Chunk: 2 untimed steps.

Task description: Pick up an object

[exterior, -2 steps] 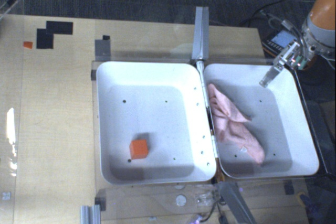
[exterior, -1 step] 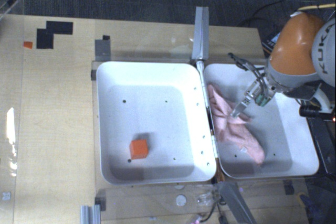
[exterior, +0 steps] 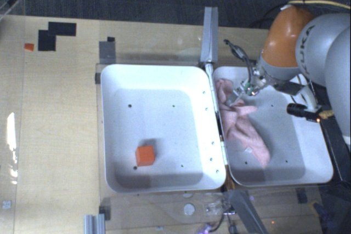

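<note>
Two shallow white bins sit side by side on the wooden bench, split by a grey divider rail (exterior: 209,35). In the right bin (exterior: 307,164), a pink cloth (exterior: 241,123) lies crumpled along the left wall, running from the upper left corner down toward the lower middle. The gripper (exterior: 245,89) is low over the upper part of that bin, at the cloth's upper right edge, touching or just above the fabric; whether it is spread or closed cannot be told from here. No cloth is plainly seen caught in it. The grey arm (exterior: 323,44) with its orange band enters from the upper right of the frame. In the left bin (exterior: 153,85), an orange cube (exterior: 145,155) rests near the lower left, well apart from the gripper.
</note>
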### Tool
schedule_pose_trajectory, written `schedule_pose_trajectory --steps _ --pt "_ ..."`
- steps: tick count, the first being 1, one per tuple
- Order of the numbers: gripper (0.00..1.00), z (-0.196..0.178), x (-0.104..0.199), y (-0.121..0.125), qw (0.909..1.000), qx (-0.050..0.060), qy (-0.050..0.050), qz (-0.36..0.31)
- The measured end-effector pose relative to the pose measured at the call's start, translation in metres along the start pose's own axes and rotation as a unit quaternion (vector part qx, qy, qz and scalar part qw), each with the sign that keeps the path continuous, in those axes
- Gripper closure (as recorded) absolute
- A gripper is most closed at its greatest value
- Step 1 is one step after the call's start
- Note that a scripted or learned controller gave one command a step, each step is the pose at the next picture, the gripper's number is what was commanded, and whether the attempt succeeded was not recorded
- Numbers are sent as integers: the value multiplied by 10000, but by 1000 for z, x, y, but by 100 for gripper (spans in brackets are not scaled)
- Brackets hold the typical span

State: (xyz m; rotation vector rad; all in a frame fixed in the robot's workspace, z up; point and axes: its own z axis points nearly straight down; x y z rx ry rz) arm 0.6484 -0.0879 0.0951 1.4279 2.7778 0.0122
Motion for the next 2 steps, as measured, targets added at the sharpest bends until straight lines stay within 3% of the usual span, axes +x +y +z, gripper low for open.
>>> schedule_pose_trajectory --steps 1,2 --pt "100 -14 0 4 10000 -51 -17 -9" --pt "100 -92 -3 28 9793 43 21 2024"
